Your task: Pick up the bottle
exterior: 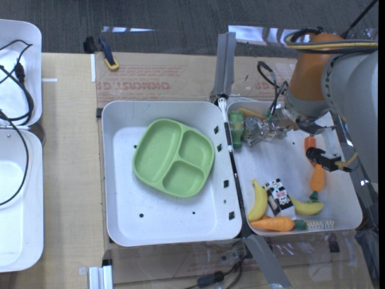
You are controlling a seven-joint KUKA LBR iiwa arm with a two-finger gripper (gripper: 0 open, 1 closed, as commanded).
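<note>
Item: pick of the small green plastic bottle (235, 129), status judged early to midway. The bottle stands or leans in the far left corner of the right-hand shallow white bin (346, 221), against the dividing wall, not lifted. The metal two-finger jaws (257, 132) of the grey arm with orange band (313, 71) sit low in that bin, the bottle just beside them on the side away from the arm; contact cannot be told, and whether the jaws are spread or pressed together cannot be told either. Remaining, by judgement: closing on the bottle and raising it. Nearer the camera than the jaws: two yellow bananas (258, 200), orange carrots (278, 224), a black-and-white carton (278, 195). Beyond the bottle from the jaws: left-hand white bin (120, 221) with a light green three-compartment plastic plate (174, 157).
</note>
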